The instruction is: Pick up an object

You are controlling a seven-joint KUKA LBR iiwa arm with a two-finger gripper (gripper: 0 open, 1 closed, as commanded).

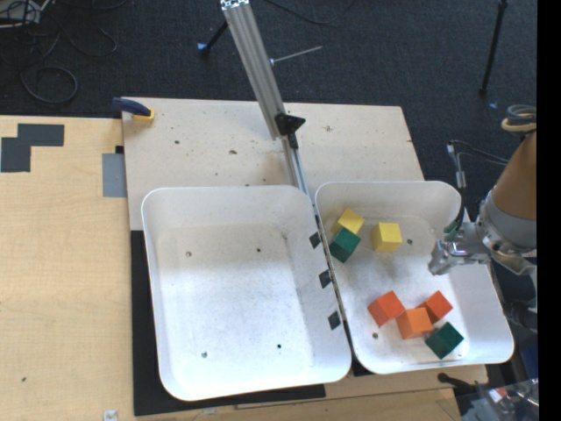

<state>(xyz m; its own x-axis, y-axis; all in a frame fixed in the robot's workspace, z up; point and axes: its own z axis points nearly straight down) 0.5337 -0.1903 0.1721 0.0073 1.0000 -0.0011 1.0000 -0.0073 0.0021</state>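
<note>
inside right bin [412, 191], yellow, orange, green cubes [387, 236], fingers [441, 261] state unclear

Evenly lit from above, moderately bright, no hard glare. Soft and slightly grainy throughout, edges of small blocks [386, 236] a little fuzzy. White bins [228, 368] near overexposed, speckled marks still legible. Faint short shadows beside the blocks and under the bin rims. Dark, underexposed floor [394, 42] at top, cables barely separable. Mild blur on the gripper [443, 257]
</note>
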